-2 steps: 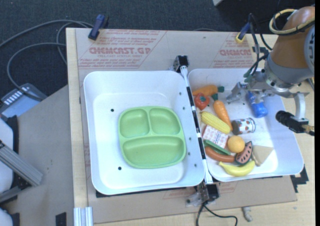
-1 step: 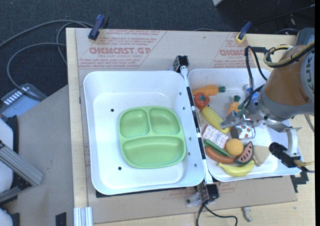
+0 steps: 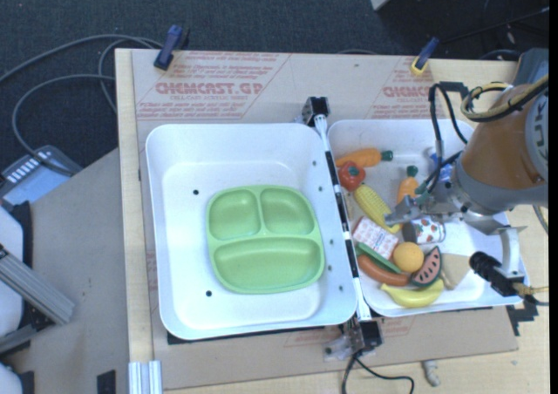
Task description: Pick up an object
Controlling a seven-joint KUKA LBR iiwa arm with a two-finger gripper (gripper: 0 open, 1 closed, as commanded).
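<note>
Plywood bench (image 3: 218,78) on dark carpet, two white bins clamped side by side: left bin (image 3: 174,157) carries just a green divided tray (image 3: 261,238), right bin (image 3: 397,135) carries all the toy food. Arm comes in from the right, gripper (image 3: 417,207) low inside the right bin, over the middle of the pile. Can't tell if the fingers are parted or closed, and nothing visibly sits between them, so I'd call it no grasp yet. Step looks like descent/approach onto a target. Closest candidates: corn cob (image 3: 372,203) just left of the tip, small red-and-white can (image 3: 429,229) just below it, orange ball (image 3: 407,256) a bit further down. Carrot (image 3: 364,158) and tomato (image 3: 350,175) sit up toward the far wall, banana (image 3: 412,296) and watermelon slice (image 3: 427,267) near the front wall. Next move needs the tips straddling one item only; items are packed touching each other, so a neighbour getting pinched or shoved is likely. Room: the divider between the bins is close on the left, clutter leaves little lateral play, straight up is the clean exit. Cable loops by the wrist hang over the bin's right rim, possible snag.
</note>
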